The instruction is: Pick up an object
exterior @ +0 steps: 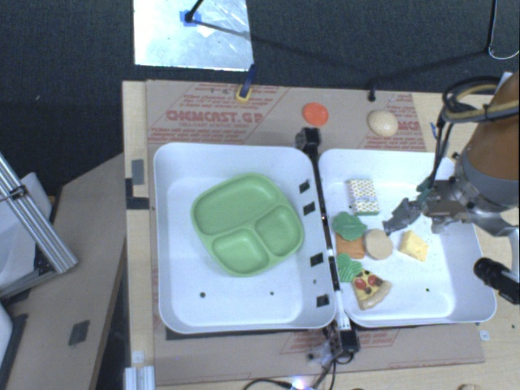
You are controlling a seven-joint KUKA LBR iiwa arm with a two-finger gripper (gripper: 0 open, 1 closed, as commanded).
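In the camera view, two white bins are sitting side by side on the tabletop (138, 210). The left bin (175, 299) is carrying a green divided plate (246, 223). The right bin (455, 299) is holding the loose toy food: a small patterned packet (362, 195) near its upper left, a green leafy piece (349, 226) just below that, a round tan piece (378, 244) touching the leaf's lower edge, a yellow cheese wedge (413, 246) just beside the round piece, and a pizza slice (370, 288) near the bottom left with another green bit (348, 266) next to it. An orange disc (315, 114) and a pale egg-like ball (383, 123) are lying outside the bins on the cardboard at the back.

The arm is reaching in from the right, and the end effector (404, 215) is hanging over the right bin, just above and between the round tan piece and the cheese wedge. Its dark fingers are pointing toward the left, but whether they are spread or closed I cannot tell from this angle. Nothing is showing between them, so no object is being held.

Judging by this, the pick is not yet done: every item is resting on the bin floor. What is left is closing on one piece, most likely the cheese wedge or the round piece nearest the tip, and lifting it clear.
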